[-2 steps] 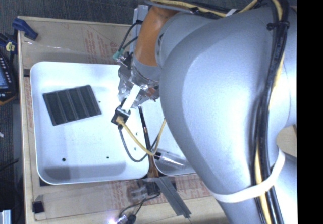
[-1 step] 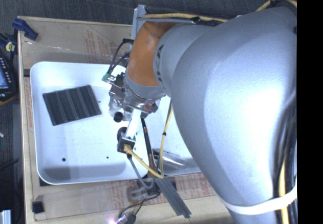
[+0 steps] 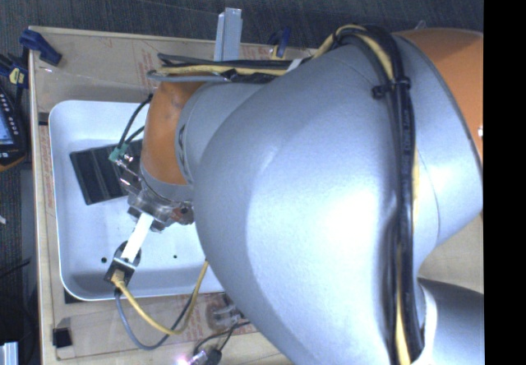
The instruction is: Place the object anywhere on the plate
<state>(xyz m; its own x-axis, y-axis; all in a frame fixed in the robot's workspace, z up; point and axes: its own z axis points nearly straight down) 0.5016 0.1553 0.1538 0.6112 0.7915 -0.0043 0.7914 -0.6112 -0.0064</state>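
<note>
Gripper [image 3: 150, 207] state we cannot tell; we judge it should centre squarely over the black slab [image 3: 97, 172] near the white bin's [image 3: 62, 215] left wall.

Robotics lab: plywood bench [image 3: 90, 67] w/ blue clamp [image 3: 39, 44], white bin [image 3: 70, 228], big grey arm [image 3: 329, 207].

On the bench [image 3: 82, 67], toward the left, a bin [image 3: 66, 224]. Inside the bin, near its upper left corner, a flat slab [image 3: 97, 174] lying on the floor. Over the bin's right part, reaching in from the right, the arm [image 3: 329, 207]. At the bench's top left corner, a clamp [image 3: 39, 44]. On the top edge, a post [image 3: 230, 30] standing up. Below the bin, on the bench, a small block [image 3: 62, 336].
</note>
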